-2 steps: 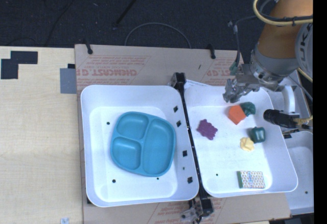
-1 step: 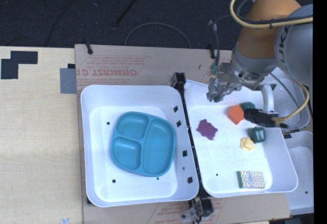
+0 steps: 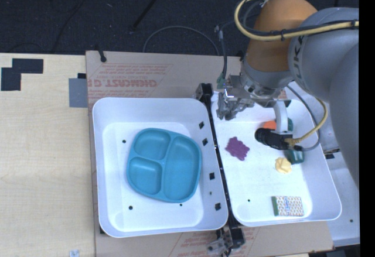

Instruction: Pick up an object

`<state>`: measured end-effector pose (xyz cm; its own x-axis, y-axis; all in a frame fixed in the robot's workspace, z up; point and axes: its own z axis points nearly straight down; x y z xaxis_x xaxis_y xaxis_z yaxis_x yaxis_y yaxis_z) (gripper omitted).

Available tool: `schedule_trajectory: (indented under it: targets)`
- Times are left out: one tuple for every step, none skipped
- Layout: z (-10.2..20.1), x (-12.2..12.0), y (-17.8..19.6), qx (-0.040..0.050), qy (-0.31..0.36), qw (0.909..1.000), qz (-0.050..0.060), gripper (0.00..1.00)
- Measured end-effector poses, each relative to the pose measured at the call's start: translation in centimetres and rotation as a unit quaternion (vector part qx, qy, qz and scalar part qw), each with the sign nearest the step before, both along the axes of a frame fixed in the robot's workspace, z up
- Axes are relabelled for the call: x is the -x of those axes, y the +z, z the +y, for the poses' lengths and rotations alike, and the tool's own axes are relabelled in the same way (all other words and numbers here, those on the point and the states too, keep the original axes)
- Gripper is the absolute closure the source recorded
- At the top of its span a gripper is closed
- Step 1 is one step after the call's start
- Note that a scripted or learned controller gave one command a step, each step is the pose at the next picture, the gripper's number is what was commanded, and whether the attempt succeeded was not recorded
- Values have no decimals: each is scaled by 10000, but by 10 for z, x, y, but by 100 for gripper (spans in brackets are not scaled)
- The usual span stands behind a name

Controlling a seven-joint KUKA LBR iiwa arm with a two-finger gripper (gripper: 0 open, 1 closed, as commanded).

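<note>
Purple piece (image 3: 237, 148) lies in right bin (image 3: 258, 188), left of centre, apart from gripper (image 3: 227, 108) above it in the frame. Gripper hangs at bin's upper left corner; open or closed, cannot tell. Yellow lump (image 3: 283, 165) and patterned block (image 3: 288, 205) sit lower right. Blue plate (image 3: 164, 163) fills left bin (image 3: 114, 197).

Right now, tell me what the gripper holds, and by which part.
Nothing visibly held; the gripper hovers above the right bin, apart from the purple piece.
</note>
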<state>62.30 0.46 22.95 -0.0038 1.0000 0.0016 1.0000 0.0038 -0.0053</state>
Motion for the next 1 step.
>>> schedule_trajectory:
  targets:
    - [56,1,9,-2,7,10000,-15,100]
